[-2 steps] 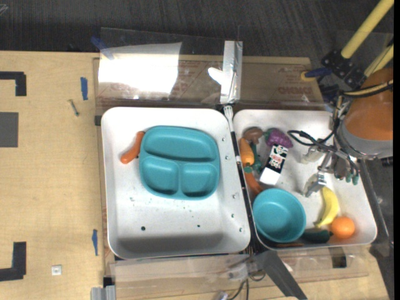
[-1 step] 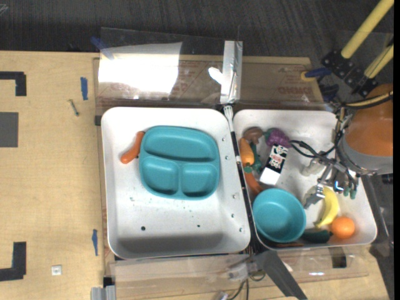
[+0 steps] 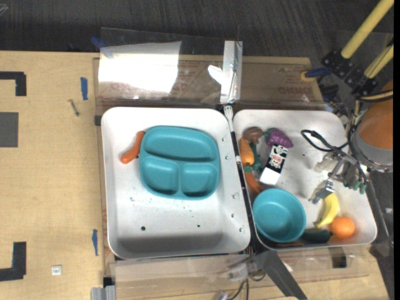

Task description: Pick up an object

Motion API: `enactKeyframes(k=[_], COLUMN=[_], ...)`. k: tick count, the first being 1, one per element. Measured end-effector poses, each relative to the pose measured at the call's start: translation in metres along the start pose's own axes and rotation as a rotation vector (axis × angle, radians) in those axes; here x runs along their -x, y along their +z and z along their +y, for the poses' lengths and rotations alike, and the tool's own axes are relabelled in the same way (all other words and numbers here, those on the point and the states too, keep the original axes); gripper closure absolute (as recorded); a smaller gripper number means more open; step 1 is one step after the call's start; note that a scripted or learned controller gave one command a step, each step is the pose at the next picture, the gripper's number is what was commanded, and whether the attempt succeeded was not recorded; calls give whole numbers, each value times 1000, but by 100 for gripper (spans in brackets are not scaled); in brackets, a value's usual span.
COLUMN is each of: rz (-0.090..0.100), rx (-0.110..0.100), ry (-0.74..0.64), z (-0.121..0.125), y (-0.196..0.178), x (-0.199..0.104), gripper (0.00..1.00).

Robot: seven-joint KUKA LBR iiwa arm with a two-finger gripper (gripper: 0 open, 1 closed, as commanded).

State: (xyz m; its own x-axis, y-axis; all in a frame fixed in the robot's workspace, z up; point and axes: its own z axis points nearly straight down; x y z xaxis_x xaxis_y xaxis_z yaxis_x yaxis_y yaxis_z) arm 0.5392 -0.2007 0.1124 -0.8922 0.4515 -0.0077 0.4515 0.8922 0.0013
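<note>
The right bin [image 3: 369,230], a shallow white tray with rounded corners, held most of the items. Nearest the camera, a round teal bowl [image 3: 279,214] sat in its front left corner, smooth and glossy, open side up. Just right of the bowl lay a dark green elongated piece [image 3: 315,235], touching an orange ball-shaped fruit [image 3: 343,227]. A yellow toy banana [image 3: 329,209], curved, lay just behind these.

The gripper [image 3: 329,181] hung over the middle right of this bin, directly above the banana; the metal fingers were blurred against the white floor, so whether they were spread or closed could not be judged, and nothing was seen held between them.

Along the left wall of the right bin lay an orange carrot-like piece [image 3: 248,157], a small white and black carton [image 3: 275,165], a purple item [image 3: 279,137] and a brown rounded item [image 3: 252,132]. A black cable loop [image 3: 314,140] lay toward the far side.

The left bin [image 3: 125,224], the same white tray type with dark specks on its floor, held a teal three-compartment plate [image 3: 179,161]. An orange sausage-shaped toy [image 3: 132,147] touched the plate's left rim.
</note>
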Motion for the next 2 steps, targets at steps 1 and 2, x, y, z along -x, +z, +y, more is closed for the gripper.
enactKeyframes(k=[1,2], rz=[2,-2], rx=[2,1], ry=[117,198], z=[-29,-26], y=[25,24], x=[-13,-50], gripper=[0,0])
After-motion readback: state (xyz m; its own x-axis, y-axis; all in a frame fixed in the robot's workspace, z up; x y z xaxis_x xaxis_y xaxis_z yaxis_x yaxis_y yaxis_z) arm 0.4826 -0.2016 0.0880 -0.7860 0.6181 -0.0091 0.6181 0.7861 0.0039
